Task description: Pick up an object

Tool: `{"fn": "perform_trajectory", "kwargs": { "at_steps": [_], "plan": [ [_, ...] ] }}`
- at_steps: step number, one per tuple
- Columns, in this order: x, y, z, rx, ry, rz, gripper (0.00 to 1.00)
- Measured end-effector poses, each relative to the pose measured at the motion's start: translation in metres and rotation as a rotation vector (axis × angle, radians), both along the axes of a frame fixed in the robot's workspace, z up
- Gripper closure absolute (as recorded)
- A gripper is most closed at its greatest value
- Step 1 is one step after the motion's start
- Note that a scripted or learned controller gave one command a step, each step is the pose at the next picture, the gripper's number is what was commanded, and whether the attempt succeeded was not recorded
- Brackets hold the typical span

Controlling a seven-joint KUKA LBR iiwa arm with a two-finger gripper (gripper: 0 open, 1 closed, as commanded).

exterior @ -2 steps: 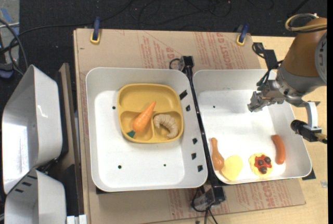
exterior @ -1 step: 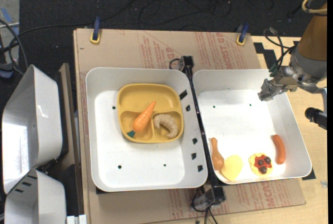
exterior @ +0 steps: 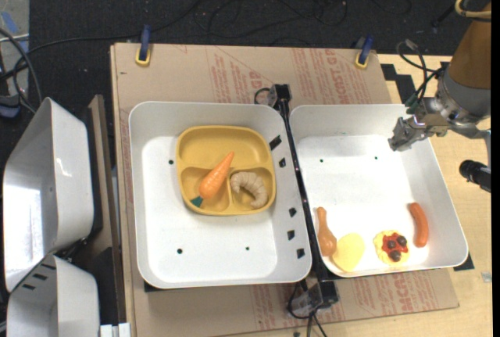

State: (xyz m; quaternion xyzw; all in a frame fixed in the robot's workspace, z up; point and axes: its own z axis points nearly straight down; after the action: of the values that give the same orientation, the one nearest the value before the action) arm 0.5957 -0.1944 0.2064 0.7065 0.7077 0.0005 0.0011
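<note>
In the left bin a yellow divided plate holds an orange carrot and a pale shrimp. Along the near edge of the right bin lie an orange drumstick, a yellow disc, a small yellow piece with red and dark toppings and a red sausage. My gripper hangs over the far right corner of the right bin, well away from all these objects, with nothing seen between its fingers.
The bins sit on a cardboard sheet held by two yellow clamps at the back. A black divider strip runs between the bins. White containers stand off the bench at the left. Cables lie on the dark floor behind.
</note>
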Motion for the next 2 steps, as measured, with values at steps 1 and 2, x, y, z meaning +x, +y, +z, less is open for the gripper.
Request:
{"fn": "perform_trajectory", "kwargs": {
  "at_steps": [1, 2],
  "plan": [
    [-0.014, 0.054, 0.013, 0.003, 0.002, 0.006, 1.0],
    [-0.016, 0.1, 0.017, 0.003, 0.003, 0.006, 1.0]
  ]
}}
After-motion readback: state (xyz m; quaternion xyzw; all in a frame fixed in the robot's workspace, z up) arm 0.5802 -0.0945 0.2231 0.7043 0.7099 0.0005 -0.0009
